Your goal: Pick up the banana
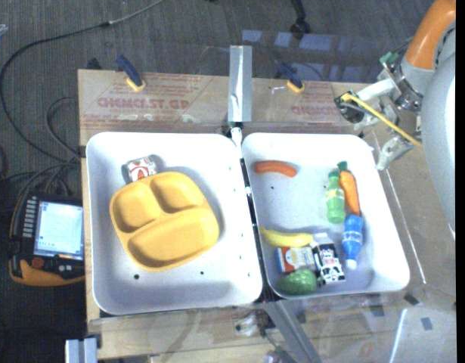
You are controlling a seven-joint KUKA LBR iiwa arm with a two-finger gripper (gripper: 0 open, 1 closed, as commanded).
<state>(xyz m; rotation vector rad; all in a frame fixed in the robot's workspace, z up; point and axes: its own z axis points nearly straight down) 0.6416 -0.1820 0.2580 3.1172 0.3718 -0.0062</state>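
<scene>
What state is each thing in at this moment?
banana, lying flat in right bin, not gripped
plate, right way up in left bin
green bottle, lying down
blue bottle, lying down
carrot, lying beside green bottle
sausage, lying flat, alone
arm, outside right bin

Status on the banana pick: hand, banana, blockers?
Hand by right bin's far right corner, well off the banana. Banana flat in bin's near left, by the wall. Carton right beside its near edge; top open.
</scene>
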